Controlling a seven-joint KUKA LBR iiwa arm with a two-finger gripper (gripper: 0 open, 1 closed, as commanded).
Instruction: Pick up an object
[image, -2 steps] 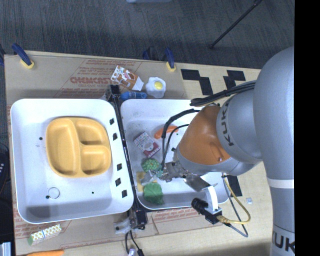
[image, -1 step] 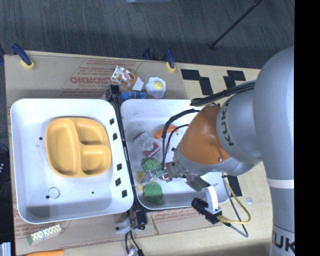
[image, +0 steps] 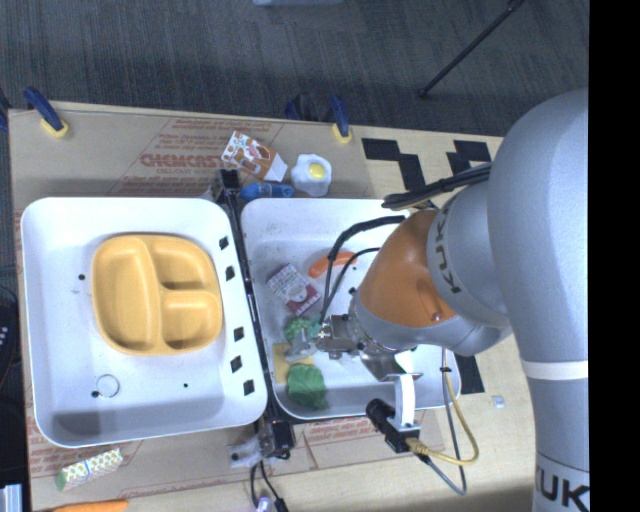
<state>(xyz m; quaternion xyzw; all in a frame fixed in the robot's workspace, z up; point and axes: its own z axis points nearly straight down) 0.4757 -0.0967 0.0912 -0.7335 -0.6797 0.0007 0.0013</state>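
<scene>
Jaws (image: 318, 338) sit low in the right bin (image: 262, 225), pointing toward nine o'clock from the orange-banded wrist (image: 400, 285); whether they are parted or closed I cannot tell, nor whether they hold anything. Small objects crowd there, likely why the arm descends at this spot: a green leafy piece (image: 298, 328) touching the tip, a green block (image: 306, 384) at six o'clock, a red-and-white packet (image: 290, 284) at eleven o'clock. Further toward nine o'clock, the left bin (image: 50, 400) carries a yellow divided tray (image: 157, 292).
</scene>
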